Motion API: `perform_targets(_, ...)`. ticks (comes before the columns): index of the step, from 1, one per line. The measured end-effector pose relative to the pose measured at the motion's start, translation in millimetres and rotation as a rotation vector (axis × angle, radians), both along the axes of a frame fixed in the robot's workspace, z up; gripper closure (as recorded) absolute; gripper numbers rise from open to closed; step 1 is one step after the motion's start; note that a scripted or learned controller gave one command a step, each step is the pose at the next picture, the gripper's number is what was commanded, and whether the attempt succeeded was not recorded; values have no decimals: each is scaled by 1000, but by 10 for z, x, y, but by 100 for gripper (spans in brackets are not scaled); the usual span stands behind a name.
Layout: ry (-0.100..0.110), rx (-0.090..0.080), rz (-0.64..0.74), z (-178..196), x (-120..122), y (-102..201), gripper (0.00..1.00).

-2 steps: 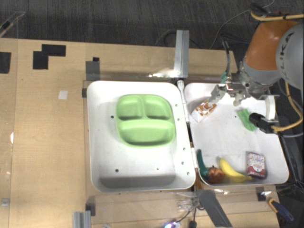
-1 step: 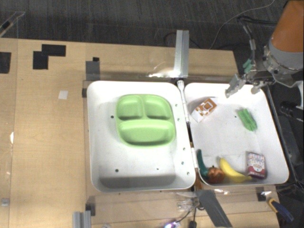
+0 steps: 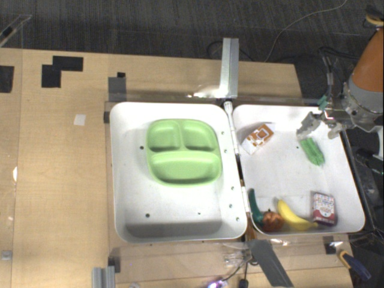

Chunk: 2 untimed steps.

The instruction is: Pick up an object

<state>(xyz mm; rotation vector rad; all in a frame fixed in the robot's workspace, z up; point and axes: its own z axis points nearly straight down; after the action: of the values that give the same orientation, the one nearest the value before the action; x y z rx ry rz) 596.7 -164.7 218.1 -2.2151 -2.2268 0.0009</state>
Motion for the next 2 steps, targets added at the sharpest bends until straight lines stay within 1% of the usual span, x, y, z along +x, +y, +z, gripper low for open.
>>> perform_targets(1,-1,-1,-149,-618,518,-396,0)
perform_targets(2,-3,0,-266,-1245,415,-349,0)
